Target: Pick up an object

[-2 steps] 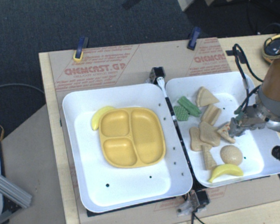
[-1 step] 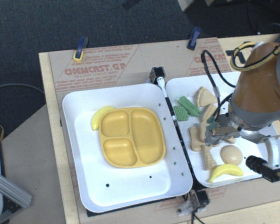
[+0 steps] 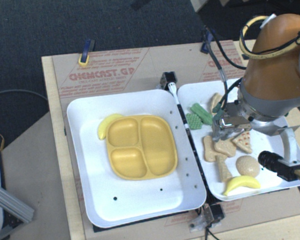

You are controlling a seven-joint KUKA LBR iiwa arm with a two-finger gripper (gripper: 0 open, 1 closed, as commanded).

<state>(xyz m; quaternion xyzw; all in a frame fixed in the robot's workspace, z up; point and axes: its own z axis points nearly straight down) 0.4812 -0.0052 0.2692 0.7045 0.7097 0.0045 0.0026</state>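
The right bin [image 3: 296,178] holds the small things – a yellow banana [image 3: 241,185] lying flat at the near edge, a tan egg-shaped piece [image 3: 247,165] just behind it, beige cracker-like pieces [image 3: 219,149] mid-bin, and green pieces [image 3: 198,115] toward the far left corner.

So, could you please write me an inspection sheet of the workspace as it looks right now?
Surface: two white bins side by side, left bin and right bin, on a cardboard-covered bench.
Job's things: in the right bin, green toy, tan pieces, beige egg-like lump, yellow banana.
Clutter: yellow divided tray in the left bin, a yellow piece at its far-left corner.
Grippers: gripper low over the tan pieces; a grasp cannot be told.
Cables: bundle on the arm; loose leads at the near edge.
Surroundings: dark carpet.
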